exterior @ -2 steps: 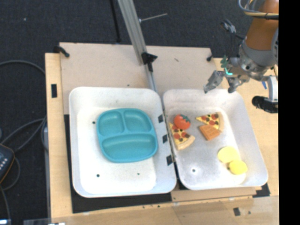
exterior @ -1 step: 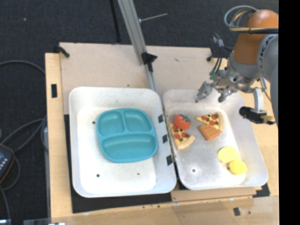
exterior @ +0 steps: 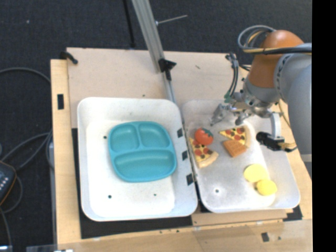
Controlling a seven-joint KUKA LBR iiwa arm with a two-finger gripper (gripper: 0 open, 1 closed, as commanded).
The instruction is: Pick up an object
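- White plastic forms both shallow bins, set side by side on the pale wooden desk [exterior: 115,72]; the left white bin [exterior: 92,114] and the right white bin [exterior: 283,193] touch along their inner edges.
- A teal plastic tray with three compartments [exterior: 142,151] lies flat in the left bin, near its middle.
- In the right bin, a red toy tomato with a green stem [exterior: 203,136] sits close to the inner wall, touching a toy pizza slice with a tan crust [exterior: 203,155] just below it.
- A second toy pizza slice with red toppings and an orange-brown crust [exterior: 234,139] lies near the bin's middle, apart from the first.
- Two round yellow toy pieces [exterior: 261,179] rest against each other toward the bin's lower right corner.
- The grey arm with its orange band [exterior: 268,62] reaches over the right bin's upper edge; its metal hand [exterior: 229,115] hangs just above the second pizza slice.
- Whether the hand is spread or pressed together cannot be told from this angle, and nothing is visibly pinched in it.
- A grey metal pole [exterior: 149,28] slants up from between the bins.
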